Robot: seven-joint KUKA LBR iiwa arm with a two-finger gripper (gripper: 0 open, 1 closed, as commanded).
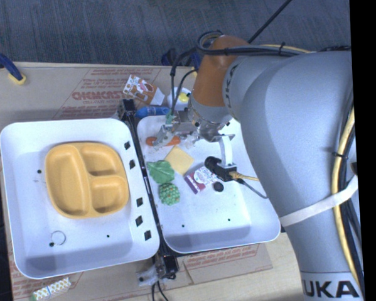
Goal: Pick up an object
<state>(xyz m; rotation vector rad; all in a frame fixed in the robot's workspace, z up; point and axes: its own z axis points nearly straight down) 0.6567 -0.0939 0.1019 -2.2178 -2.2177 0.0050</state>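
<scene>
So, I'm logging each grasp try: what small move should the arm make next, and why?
Probably a short, straight descent. The gripper sits low at the far end of the right bin, about over the orange piece, with nothing visibly between its fingers. The yellow wedge lies just nearer, so sideways drift could nudge it.

Grey arm [287,122] bent low, claw [184,129] pointing left.

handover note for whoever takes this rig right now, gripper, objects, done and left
Gripper: low over the far end of the right bin, by an orange item; whether it is open or shut cannot be told.
Objects: yellow wedge, green leaf, green textured ball and small packet lie in the right bin. Yellow divided tray sits in the left bin.
Done: nothing seen lifted.
Left: grasp one object and raise it.
</scene>
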